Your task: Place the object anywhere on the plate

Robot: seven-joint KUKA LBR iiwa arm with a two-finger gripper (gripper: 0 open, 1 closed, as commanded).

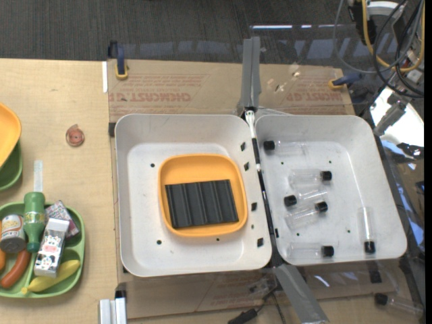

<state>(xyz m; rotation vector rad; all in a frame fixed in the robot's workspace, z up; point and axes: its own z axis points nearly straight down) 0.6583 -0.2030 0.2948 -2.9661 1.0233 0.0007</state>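
Several clear black-capped vials [305, 181] lie in the right bin [378, 147]; the orange plate [202, 169] holds a black ridged block [202, 203].

A pale wooden bench [61, 100] carries everything here. Two shallow white plastic bins sit on it side by side, touching along their inner edges: the left white bin [135, 248] and the right white bin [388, 228]. A brown cardboard sheet with red lettering [182, 90] lies flat beneath their far edges. Toward the left edge rests a green divided tray of toy food [74, 258], with a small pink round disc [75, 136] well apart from it, and a yellow bowl [7, 137] at the border.
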